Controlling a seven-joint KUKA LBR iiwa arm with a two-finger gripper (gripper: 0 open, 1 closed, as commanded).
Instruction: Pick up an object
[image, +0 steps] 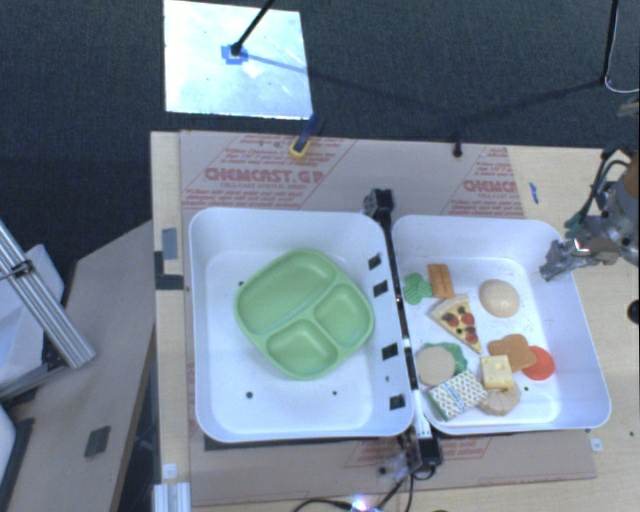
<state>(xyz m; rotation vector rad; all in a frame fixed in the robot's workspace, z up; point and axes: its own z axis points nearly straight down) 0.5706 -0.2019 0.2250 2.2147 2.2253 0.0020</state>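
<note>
The right bin (560, 300) holds several toy foods: a pizza slice (458, 321), a pale bun (499, 297), an orange cracker (440, 279), a green piece (415, 289), a yellow cheese cube (496, 372), a red tomato slice (539, 365), a round sandwich (436, 363) and a blue-white patterned block (458, 394). My gripper (562, 256) hangs at the right bin's far right corner, just above the rim, well right of the foods. Nothing is visible in it.
The left bin (220, 400) bears a green divided plate (303, 313). A black divider with clips (392, 300) runs between the bins. A shiny metal sheet (238, 60) lies beyond the bench. A yellow clip (299, 148) sits on the cardboard.
</note>
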